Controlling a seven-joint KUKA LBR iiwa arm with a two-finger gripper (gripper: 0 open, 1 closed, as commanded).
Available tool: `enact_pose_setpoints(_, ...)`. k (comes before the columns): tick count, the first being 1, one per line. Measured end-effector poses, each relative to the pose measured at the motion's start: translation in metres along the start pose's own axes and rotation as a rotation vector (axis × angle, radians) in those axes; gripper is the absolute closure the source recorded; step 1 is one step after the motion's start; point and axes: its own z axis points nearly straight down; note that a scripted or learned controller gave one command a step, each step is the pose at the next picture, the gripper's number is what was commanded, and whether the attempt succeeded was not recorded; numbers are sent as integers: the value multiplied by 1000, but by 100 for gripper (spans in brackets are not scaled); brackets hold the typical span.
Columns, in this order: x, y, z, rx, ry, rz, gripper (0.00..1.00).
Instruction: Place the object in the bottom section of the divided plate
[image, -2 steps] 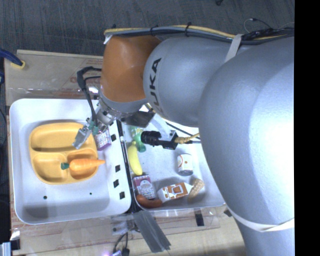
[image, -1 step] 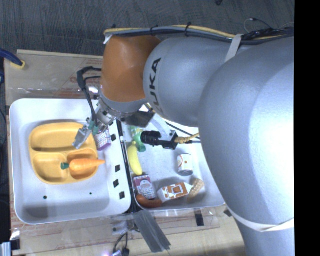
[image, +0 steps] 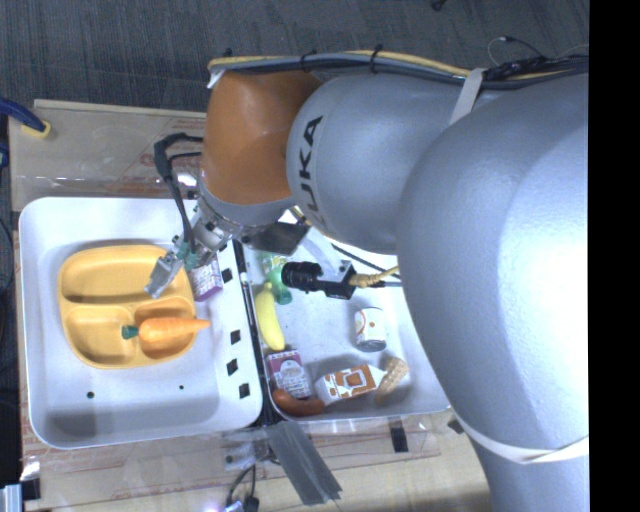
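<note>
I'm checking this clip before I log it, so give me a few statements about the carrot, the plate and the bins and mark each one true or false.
1. The carrot lies in a lower section of the yellow divided plate. True.
2. The divided plate sits in the right bin. False: it is in the left bin.
3. A banana lies in the right bin. True.
4. The claw hangs over the right bin. False: it is above the plate in the left bin.
5. The plate's top section holds the carrot. False: it sits lower.
</note>
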Motion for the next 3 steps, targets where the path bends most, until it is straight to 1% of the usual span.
enact_pose_setpoints(3, 0, 0, 0, 0, 0, 0, 0)
